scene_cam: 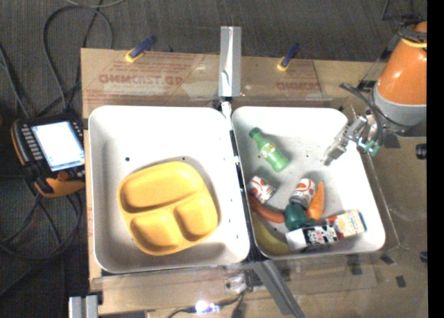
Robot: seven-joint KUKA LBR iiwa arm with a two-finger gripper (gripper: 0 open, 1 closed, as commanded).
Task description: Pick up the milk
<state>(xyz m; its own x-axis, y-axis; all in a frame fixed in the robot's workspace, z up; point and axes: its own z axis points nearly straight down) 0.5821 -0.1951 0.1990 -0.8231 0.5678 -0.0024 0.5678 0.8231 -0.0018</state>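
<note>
The milk carton lies on its side at the front of the right bin, white with dark and orange print. My gripper hangs over the bin's right side, well behind the carton and apart from it. Its fingers point down and left with nothing between them.
A green bottle lies in the back left of the right bin. Two small cans, a carrot, a teal object and a banana crowd the front. A yellow divided plate sits in the left bin.
</note>
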